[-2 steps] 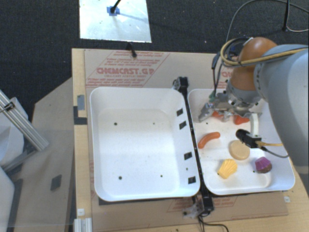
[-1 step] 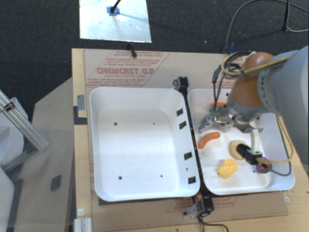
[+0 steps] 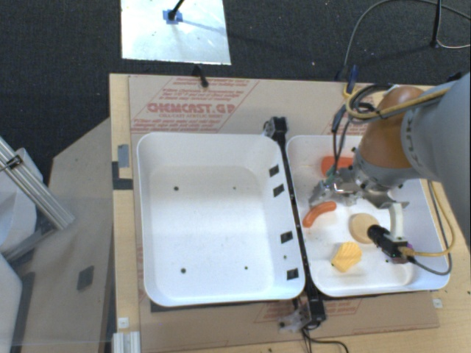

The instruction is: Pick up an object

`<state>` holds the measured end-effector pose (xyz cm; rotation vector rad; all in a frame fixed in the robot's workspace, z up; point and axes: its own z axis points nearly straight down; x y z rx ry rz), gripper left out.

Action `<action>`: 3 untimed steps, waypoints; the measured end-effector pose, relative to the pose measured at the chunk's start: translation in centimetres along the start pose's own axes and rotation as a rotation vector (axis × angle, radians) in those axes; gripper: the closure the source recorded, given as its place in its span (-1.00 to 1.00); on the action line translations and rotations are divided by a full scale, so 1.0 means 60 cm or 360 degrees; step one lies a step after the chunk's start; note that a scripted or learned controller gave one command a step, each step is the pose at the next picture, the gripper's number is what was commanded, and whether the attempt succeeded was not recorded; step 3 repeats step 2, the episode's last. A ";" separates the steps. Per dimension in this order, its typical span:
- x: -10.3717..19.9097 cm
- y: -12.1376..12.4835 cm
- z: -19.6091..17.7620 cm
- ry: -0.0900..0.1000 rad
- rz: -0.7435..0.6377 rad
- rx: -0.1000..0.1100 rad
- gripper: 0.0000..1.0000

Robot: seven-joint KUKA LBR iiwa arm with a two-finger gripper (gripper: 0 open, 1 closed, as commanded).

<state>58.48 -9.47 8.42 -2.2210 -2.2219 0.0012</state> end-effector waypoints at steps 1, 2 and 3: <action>0.001 0.003 -0.019 0.0001 -0.0003 -0.0007 1.00; -0.015 -0.108 -0.001 0.0001 0.0004 -0.0002 1.00; -0.015 -0.108 -0.001 0.0001 0.0004 -0.0002 1.00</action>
